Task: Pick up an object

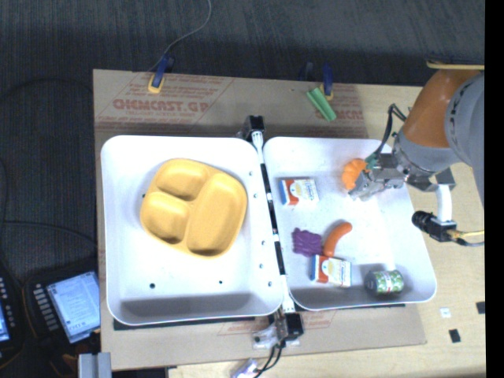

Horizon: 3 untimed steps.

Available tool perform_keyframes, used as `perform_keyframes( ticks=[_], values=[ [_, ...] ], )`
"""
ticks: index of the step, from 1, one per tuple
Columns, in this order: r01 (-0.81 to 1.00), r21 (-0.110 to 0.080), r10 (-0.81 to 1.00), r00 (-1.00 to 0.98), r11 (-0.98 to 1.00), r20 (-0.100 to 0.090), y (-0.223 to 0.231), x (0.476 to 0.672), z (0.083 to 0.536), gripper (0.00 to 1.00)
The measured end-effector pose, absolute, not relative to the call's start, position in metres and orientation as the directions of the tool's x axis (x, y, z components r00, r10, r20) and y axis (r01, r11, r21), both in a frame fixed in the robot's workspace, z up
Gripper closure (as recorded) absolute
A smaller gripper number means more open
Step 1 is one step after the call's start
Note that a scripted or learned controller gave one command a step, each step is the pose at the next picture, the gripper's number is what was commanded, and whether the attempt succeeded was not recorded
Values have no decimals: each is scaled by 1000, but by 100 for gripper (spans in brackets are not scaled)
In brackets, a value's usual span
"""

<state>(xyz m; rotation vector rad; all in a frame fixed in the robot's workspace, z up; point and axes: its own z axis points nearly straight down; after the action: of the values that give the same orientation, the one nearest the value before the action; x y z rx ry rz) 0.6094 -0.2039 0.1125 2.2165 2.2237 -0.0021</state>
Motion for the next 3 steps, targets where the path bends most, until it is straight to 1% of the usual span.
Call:
perform_keyframes(
  ticks=[1, 2, 3],
  values=[
    [1000, 0, 1000, -3, 3, -2, -204, 609, 112, 0],
    [1000, 7, 1000, -1, 1, -4, -131, 561, 89, 0],
    [1000, 12, 1000, 0, 0, -5, -132, 563, 100, 100]
  ],
)
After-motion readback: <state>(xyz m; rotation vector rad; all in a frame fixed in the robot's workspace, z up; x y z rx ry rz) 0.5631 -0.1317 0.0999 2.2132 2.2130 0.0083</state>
